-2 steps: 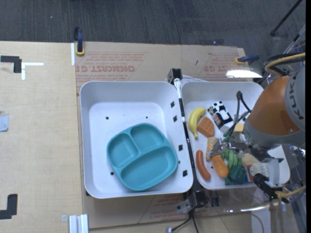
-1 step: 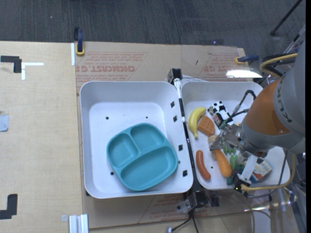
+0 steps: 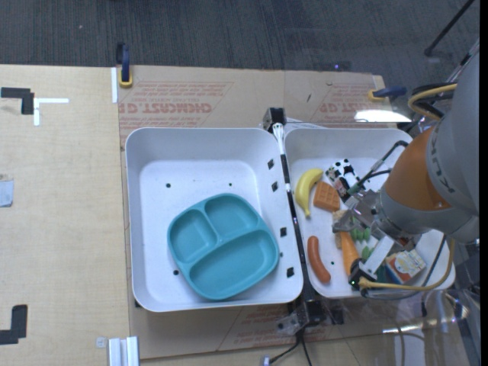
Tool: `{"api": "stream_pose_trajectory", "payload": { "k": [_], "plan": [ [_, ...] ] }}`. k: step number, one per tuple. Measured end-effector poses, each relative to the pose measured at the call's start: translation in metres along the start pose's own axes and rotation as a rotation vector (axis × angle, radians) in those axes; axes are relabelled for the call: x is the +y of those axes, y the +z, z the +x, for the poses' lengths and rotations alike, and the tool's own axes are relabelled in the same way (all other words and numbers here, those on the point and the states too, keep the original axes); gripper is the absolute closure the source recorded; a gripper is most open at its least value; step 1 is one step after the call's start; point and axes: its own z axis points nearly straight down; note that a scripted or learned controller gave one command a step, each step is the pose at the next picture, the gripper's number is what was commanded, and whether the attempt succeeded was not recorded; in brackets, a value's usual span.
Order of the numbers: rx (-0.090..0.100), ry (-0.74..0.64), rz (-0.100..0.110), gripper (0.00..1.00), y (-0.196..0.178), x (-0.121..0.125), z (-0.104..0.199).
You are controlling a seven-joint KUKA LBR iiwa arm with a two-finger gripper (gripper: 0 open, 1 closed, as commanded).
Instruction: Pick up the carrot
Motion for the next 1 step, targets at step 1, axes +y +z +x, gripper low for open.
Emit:
{"api": "stream_pose_trajectory", "payload": {
  "k": [1],
  "plan": [
    [-0.005,0.293,-0.006,0.0,0.0002,0.0018,-0.0031]
  ]
}}
